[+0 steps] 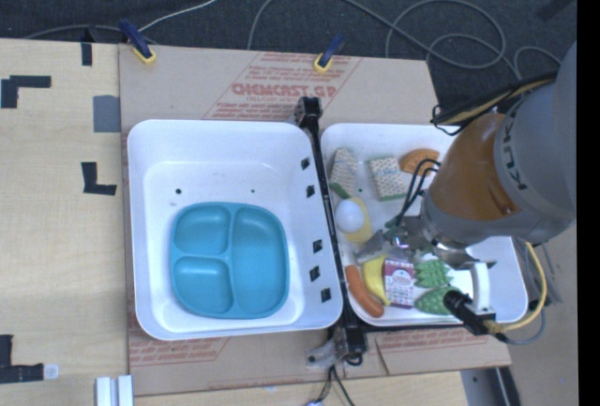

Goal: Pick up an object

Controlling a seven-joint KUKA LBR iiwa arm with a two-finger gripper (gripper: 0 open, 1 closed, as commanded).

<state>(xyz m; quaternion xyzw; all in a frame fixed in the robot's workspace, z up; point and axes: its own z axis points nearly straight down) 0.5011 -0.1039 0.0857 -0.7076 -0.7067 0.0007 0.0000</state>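
- Gripper [405,243]: positioned low in the right bin [506,306], over the cluster of objects near the bin's middle. The wrist and orange band [473,179] cover most of it from above, so whether it is wide, narrow or closed on anything cannot be told.
- Objects nearest the gripper: a small red-and-white carton [399,283] lies just below it; a yellow piece [374,277] and an orange-red sausage-shaped item [364,291] lie beside the carton toward the divider; a green leafy item [433,285] lies on the carton's other side.
- Further objects: a white egg-shaped item [352,216] sits near the divider; two pale patterned blocks [385,175] and an orange item [418,157] lie at the bin's far end.
- Left bin [150,146]: contains a blue divided plate [229,261], well apart from the arm.
- Task status, as a judgement: no object is visibly raised off the bin floor. The approach appears complete; grasp and lift are not confirmed and likely remain.
- Candidate target: probably the carton or its close neighbours, given the gripper's location.
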